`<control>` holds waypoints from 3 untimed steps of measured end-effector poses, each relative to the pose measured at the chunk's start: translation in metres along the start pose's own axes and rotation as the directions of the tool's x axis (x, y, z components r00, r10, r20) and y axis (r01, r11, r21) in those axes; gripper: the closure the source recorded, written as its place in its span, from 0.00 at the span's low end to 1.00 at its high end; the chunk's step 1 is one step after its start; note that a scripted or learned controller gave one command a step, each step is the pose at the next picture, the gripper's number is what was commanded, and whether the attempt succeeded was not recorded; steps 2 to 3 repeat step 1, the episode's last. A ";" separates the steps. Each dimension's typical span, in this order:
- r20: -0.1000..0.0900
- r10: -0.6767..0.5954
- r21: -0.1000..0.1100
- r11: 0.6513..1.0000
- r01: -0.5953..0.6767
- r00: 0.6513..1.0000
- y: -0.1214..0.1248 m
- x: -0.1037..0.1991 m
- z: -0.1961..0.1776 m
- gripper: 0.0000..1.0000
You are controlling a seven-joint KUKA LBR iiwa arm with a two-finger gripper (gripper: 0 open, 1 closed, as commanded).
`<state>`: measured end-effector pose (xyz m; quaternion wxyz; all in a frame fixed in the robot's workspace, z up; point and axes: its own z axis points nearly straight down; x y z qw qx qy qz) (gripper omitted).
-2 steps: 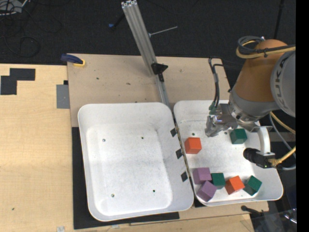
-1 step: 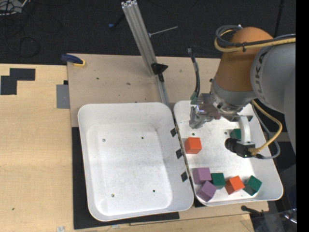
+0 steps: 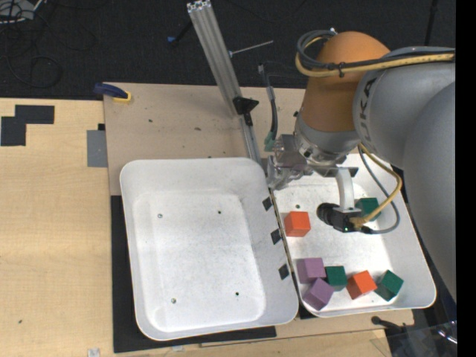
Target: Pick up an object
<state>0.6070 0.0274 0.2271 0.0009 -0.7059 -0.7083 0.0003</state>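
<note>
The jaws sit at the end of the grey arm (image 3: 401,103), low over the far left corner of the right bin (image 3: 420,292), close to the rim it shares with the left bin (image 3: 130,181); the wrist hardware crowds them, so whether they are spread or pressed together cannot be told, and nothing shows between them.

The nearest orange cube (image 3: 297,223) lies on the bin floor just in front of the jaws, apart from them, beside the shared rim; a black fitting (image 3: 335,216) on a white post hangs near its right side, and a yellow cable loops past a green cube (image 3: 367,206) that is partly hidden behind it.

Further toward the near edge of the right bin the other blocks bunch in a row: two purple cubes (image 3: 311,268) (image 3: 319,294), seemingly touching, a second green cube (image 3: 336,276) just beside them, a second orange cube (image 3: 362,283), and a third green cube (image 3: 389,284) near the front right corner; bare bin floor lies between this row and the nearest orange cube.

Small black clips (image 3: 271,204) stand along the shared rim; both bins rest on a dark mat (image 3: 117,274).

The table (image 3: 52,222) is pale wood with a few dark and grey patches at the left; an aluminium strut (image 3: 219,58) leans up from the far rim of the bins, a blue and yellow clamp (image 3: 111,91) lies at the table's far edge, and beyond it the floor (image 3: 89,28) is dark with loose cables.
</note>
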 end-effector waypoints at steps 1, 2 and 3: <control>-0.001 0.000 0.000 1.000 0.000 1.000 0.023 0.054 0.006 1.00; -0.001 0.000 0.000 1.000 0.000 1.000 0.023 0.054 0.006 1.00; -0.001 0.000 0.000 1.000 0.000 1.000 0.023 0.054 0.006 1.00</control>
